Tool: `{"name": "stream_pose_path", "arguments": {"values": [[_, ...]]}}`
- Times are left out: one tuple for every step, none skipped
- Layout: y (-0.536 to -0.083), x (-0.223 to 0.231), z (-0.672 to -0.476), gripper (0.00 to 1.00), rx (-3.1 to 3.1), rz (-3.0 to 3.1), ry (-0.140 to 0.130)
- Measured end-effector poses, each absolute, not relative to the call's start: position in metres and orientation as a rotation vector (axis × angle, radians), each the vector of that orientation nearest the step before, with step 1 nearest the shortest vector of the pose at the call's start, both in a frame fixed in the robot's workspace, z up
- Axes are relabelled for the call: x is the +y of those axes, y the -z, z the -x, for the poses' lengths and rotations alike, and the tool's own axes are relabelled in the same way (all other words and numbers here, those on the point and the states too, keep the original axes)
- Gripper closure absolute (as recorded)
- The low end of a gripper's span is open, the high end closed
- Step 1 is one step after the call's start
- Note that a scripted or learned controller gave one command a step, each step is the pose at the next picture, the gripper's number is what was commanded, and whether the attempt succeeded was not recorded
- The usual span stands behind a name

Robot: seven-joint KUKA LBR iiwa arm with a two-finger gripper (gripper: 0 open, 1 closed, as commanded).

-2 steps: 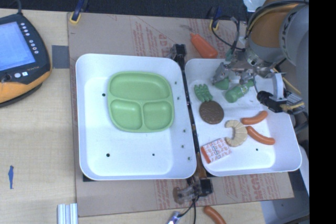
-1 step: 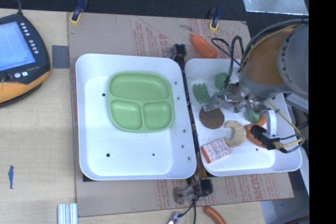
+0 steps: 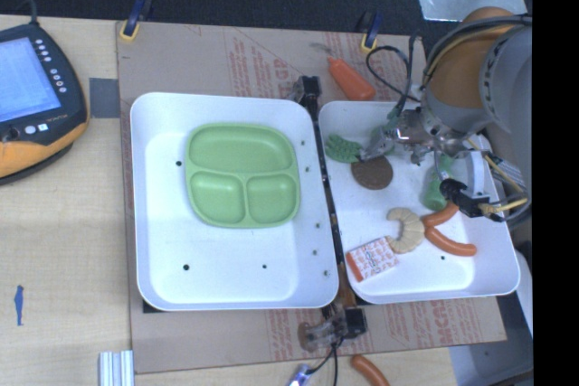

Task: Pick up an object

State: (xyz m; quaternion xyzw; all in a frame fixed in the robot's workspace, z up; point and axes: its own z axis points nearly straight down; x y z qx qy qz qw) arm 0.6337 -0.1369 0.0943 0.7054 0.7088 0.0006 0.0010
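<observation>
- The grey arm (image 3: 493, 59) with its orange band reaches in from the right and bends down over the upper part of the right bin (image 3: 362, 280); its end effector (image 3: 398, 138) hangs low near that bin's back wall, amid black cables.
- Whether the end effector is open or closed cannot be told from this view; nothing is visibly held in it.
- The two white bins sit side by side, touching along their inner walls, on a cardboard sheet (image 3: 244, 59) laid on the tabletop (image 3: 63, 249).
- The left bin (image 3: 163, 276) holds a green divided plate (image 3: 242, 174) with bare white floor around it, most of it in front.
- In the right bin, a brown round piece (image 3: 372, 173) and a green leafy piece (image 3: 343, 147) lie just beside the end effector, below and to its left.
- Further forward lie a pale croissant-shaped piece (image 3: 406, 229), two orange sausages (image 3: 450, 241) and a red-and-white packet (image 3: 372, 258), close together and apart from the end effector.
- An orange carrot-like piece (image 3: 350, 80) lies outside the bins on the cardboard.
- A teach pendant (image 3: 36, 99) rests at the tabletop's left edge.
</observation>
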Motion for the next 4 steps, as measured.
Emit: {"name": "stream_pose_path", "arguments": {"values": [[-0.094, -0.208, -0.654, 0.00, 2.223, -2.218, 0.000], [-0.119, -0.166, -0.573, 0.00, 2.228, -2.219, 0.005], [-0.091, -0.141, -0.589, 0.00, 2.231, -2.217, 0.007], [-0.087, -0.178, -0.650, 0.00, 2.238, -2.241, 0.029]]}}
